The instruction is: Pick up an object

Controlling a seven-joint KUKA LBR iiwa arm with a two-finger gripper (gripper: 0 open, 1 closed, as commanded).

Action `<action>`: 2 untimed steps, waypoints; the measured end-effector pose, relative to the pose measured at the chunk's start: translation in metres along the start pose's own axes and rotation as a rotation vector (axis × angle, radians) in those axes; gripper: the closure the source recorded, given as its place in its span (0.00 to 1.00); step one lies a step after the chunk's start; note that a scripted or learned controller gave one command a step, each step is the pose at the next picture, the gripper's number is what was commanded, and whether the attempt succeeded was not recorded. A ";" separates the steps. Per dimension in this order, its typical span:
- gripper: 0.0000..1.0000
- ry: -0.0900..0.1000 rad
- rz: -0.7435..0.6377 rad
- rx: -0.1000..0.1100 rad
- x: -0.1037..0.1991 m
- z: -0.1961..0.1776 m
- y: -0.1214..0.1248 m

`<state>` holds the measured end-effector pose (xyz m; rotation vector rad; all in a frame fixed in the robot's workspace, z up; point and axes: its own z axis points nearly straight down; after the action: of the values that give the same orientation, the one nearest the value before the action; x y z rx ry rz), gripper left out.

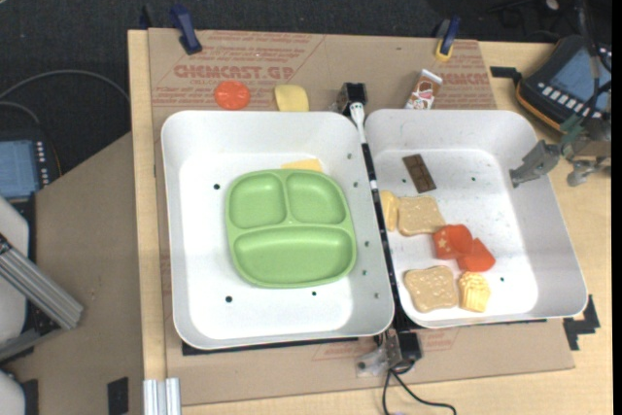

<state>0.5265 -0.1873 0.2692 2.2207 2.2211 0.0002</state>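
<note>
The right bin (505, 136) holds a brown chocolate bar (418, 172), a toast slice (419, 216), a small yellow piece (389, 207), red pieces (464, 248), a tan cracker (431, 288) and a yellow ridged piece (473, 292). My gripper (556, 172) hangs at that bin's upper right rim, well right of the food. Its two grey fingers (530, 168) stand apart, open, with nothing between them.
The left bin (194, 209) carries a green divided plate (290, 226) with a yellow slice (303, 165) peeking out behind it. Behind the bins lie an orange disc (231, 95), a yellow block (291, 98), a black item (353, 96) and a small carton (424, 90).
</note>
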 end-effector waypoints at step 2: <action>0.00 -0.008 -0.001 -0.016 0.085 0.182 -0.022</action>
<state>0.5043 -0.1023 0.0871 2.2076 2.2103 0.0083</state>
